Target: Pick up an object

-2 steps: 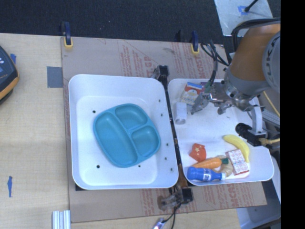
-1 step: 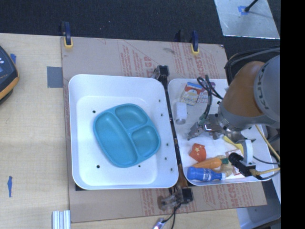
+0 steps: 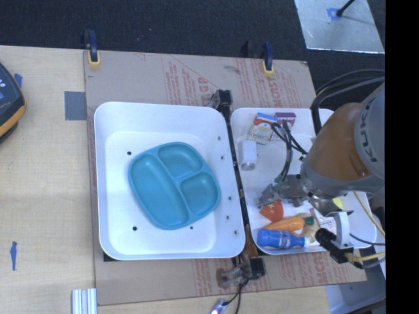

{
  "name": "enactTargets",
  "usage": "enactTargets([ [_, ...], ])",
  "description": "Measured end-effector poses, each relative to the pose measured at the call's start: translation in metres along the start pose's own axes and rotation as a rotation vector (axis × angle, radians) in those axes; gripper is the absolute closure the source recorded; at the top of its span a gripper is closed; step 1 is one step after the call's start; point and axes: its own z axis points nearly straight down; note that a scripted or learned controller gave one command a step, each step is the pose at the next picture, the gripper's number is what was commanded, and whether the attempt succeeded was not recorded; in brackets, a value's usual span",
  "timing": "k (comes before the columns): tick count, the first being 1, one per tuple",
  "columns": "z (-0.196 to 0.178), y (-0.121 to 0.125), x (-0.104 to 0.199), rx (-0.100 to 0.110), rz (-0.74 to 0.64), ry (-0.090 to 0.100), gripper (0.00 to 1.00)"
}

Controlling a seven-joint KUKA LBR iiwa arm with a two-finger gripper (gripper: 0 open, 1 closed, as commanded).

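Looking down on the bench, you see the arm (image 3: 344, 149) reaching in from the right and hanging over the right bin (image 3: 243, 120), its orange band covering much of that bin's far side. The gripper (image 3: 288, 191) sits low over the middle of the clutter, but its tips merge with grey metal parts and cables, so you cannot tell how the jaws stand, nor whether anything is between them.

Just below the gripper lies a small red object (image 3: 272, 210), close to it or touching; you cannot say which. Beside that rests an orange carrot-shaped piece (image 3: 288, 224), and along the near wall a blue bottle (image 3: 281, 240) lies on its side. Toward the far end of this bin you find a clear, pale container (image 3: 248, 154) and some small packets (image 3: 265, 120).

Your left bin (image 3: 111, 241) holds a blue divided plate (image 3: 173, 185), lying flat near its middle, well apart from the gripper
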Motion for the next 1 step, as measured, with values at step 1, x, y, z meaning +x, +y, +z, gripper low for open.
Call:
enactTargets([
  [1, 0.0000, -0.0016, 0.0013, 0.001, 0.002, 0.001, 0.00],
])
